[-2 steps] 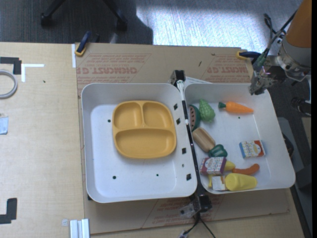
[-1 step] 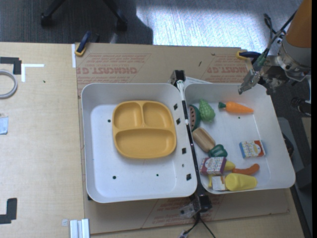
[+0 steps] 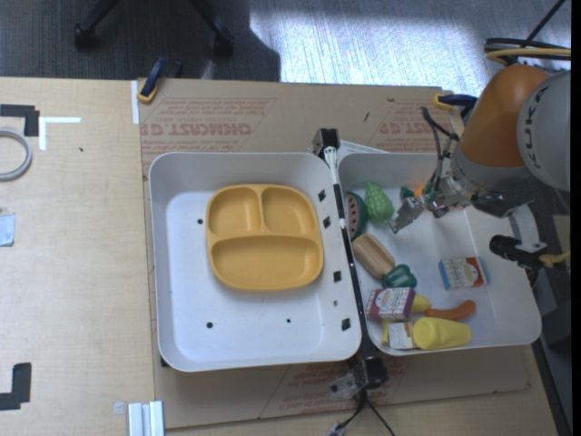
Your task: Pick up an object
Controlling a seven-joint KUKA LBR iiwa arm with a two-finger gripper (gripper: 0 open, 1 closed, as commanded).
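Toys point(image 3: 413, 312) in right bin point(image 3: 508, 334), pincer point(image 3: 406, 214) above

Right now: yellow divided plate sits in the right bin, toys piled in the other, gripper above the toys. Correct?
Not quite. The camera view shows the yellow divided plate in the left bin; the toys are piled in the right bin, with the gripper above them.
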